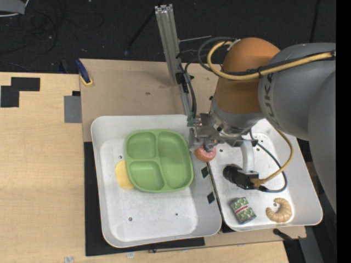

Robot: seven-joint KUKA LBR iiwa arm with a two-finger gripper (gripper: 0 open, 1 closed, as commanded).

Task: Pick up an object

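My gripper (206, 145) hangs over the seam between the two bins, below the arm's orange band. A small pink-orange round object (207, 154) sits right at its fingertips, its top covered by the dark fingers, which look shut on it. A green divided plate (159, 160) lies in the left bin (153, 223), just left of the gripper. From under the plate's left edge a yellow object (123, 175) sticks out.
In the right bin (299, 190) lie a small green packet (242, 210) and a tan croissant-shaped piece (279, 210) near the front. A black plug on a yellow cable (240, 177) hangs from the arm above that bin. A metal post (173, 59) rises behind the bins.
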